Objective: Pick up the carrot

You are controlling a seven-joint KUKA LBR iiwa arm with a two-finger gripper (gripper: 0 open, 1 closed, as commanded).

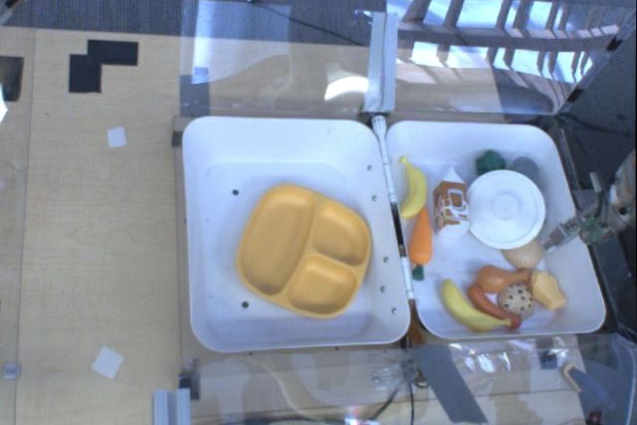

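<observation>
The carrot point(422, 236) is orange with a small green end. It lies along the left wall of the right bin point(587, 318), just below a yellow banana point(413, 186). My gripper point(585, 228) sits at the right rim of that bin, far to the right of the carrot and beside a white round plate point(506, 207). Nothing is seen in its grasp.
A small carton point(453, 204) stands right of the carrot. Around the plate are a green vegetable point(489, 162), a second banana point(468, 309), a sausage point(491, 278), a cookie point(515, 299) and a cheese wedge point(548, 292). The left bin point(209, 214) holds a yellow divided tray point(304, 249).
</observation>
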